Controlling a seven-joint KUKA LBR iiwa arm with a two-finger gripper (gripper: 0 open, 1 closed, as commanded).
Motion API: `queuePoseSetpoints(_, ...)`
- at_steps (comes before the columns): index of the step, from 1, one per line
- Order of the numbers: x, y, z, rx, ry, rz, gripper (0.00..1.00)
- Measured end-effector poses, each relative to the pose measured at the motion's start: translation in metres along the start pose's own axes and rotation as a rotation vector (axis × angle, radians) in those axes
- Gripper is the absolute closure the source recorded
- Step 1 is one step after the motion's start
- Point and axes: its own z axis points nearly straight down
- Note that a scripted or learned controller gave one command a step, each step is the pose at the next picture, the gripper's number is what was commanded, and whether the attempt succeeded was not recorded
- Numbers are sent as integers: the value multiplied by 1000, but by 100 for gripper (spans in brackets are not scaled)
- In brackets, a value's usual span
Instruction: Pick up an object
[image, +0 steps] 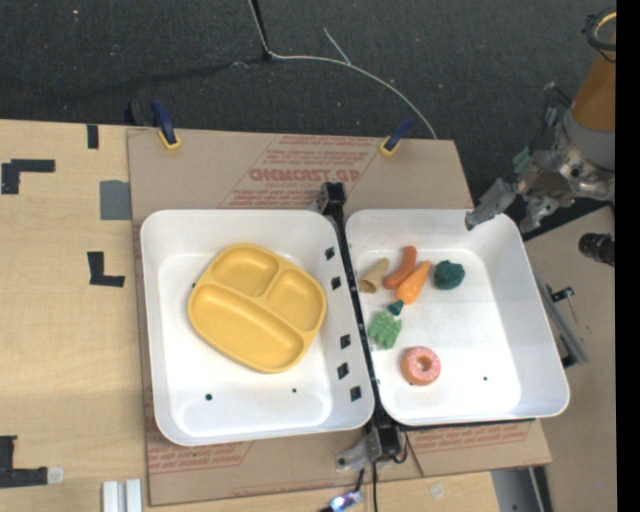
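The grey two-finger gripper (492, 208) hangs over the far right corner of the right shallow white plastic bin (520, 330), just outside its rim, and nothing lies between its fingers; how far they are spread I cannot tell from this slanted view. The candidates for picking sit in the near-left half of that bin: a pink ring-shaped toy doughnut (421, 366) towards the near edge, a leafy green toy vegetable (385, 328) close to the bin's left wall, an orange toy carrot (411, 282) touching a red-orange toy sausage (401, 267), a beige toy mushroom-like piece (372, 274) beside the left wall, and a dark green rounded toy (449, 274) a little apart to their right. The left white bin (160, 330) carries a yellow divided plastic plate (258, 306). The likely trouble is the crowding: a descent on the carrot may pinch the sausage as well or knock both aside, while pieces hard against the left wall leave little room for a finger. The doughnut and the dark green toy, standing free, look the safer choices, though a rounded shape may squirt out of a closing grip.
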Motion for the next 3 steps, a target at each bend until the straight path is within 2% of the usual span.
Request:
queuePoseSetpoints(1,0,2,-7,-11,-3,-3,0)
queuePoseSetpoints(2,0,-4,56,-5,-2,-2,0)
queuePoseSetpoints(3,-1,1,102,-7,-3,-3,0)
